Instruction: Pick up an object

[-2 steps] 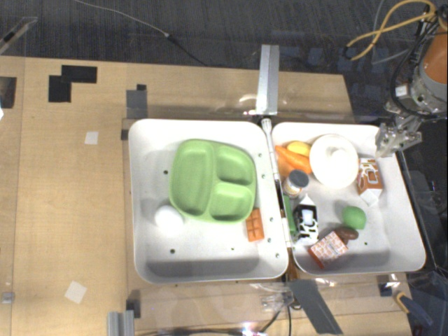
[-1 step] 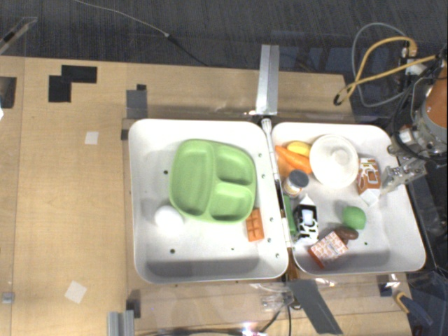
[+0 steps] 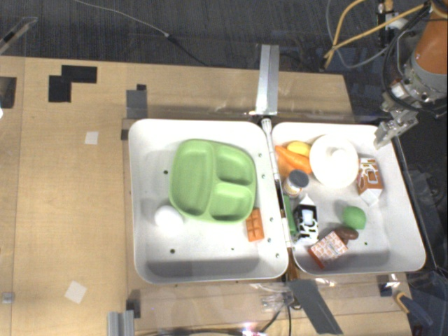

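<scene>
Front of right bin: a red patterned carton [image 3: 327,248] is seen lying tilted near the front wall, with a dark brown lump [image 3: 347,234] touching its upper corner.
Right bin [image 3: 413,240]: it is crowded; a green ball [image 3: 354,217], a black-and-white item [image 3: 306,222], a small capped jar [image 3: 297,182], a white round lid [image 3: 334,161], an orange carrot [image 3: 292,159], a yellow piece [image 3: 299,148] and a brown-and-white carton [image 3: 369,176] are held in it.
Left bin [image 3: 140,187]: a green divided tray [image 3: 213,179] is placed centrally; a white ball [image 3: 168,218] and an orange block [image 3: 255,224] lie beside it.
Gripper [image 3: 392,128]: it is seen over the right bin's far right corner, above the contents and apart from them; whether it is released or clenched cannot be told, and nothing is seen held.
Stage: no object is judged picked yet.
Likely target: the brown-and-white carton lies nearest the gripper, just beside the white lid.
Advice: a descent should be centred on one item, kept away from the bin wall and the lid, so that neighbours are not pinched.
Risk: a slanted carton may be pushed aside rather than grasped.
</scene>
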Controlling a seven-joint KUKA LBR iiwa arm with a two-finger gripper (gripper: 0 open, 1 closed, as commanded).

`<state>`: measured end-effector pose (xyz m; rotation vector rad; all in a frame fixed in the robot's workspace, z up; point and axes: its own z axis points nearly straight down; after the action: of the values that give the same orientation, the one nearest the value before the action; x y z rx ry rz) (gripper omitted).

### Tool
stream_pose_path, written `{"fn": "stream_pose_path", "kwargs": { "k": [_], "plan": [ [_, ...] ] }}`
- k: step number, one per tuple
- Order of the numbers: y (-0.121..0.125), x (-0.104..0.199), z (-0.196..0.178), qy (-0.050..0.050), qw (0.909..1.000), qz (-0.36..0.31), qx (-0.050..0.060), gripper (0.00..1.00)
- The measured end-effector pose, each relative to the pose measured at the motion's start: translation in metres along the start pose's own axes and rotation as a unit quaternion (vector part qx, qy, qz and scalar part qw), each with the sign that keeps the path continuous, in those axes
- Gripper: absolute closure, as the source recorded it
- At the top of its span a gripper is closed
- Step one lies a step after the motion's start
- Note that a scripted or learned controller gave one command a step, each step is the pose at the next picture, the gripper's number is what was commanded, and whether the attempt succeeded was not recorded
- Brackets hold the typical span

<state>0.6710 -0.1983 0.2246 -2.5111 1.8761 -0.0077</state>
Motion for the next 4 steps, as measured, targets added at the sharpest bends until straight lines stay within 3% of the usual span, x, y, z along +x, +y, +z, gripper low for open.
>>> {"fn": "stream_pose_path", "kwargs": {
  "k": [2,3,4],
  "plan": [
    [-0.004,-0.001,-0.026,0.000,0.9999,0.006,0.008,1.00],
    [0.056,-0.016,0.005,-0.001,0.9930,-0.118,-0.003,1.00],
    [0.053,-0.017,-0.007,-0.001,0.9932,-0.117,0.000,1.00]
  ]
}}
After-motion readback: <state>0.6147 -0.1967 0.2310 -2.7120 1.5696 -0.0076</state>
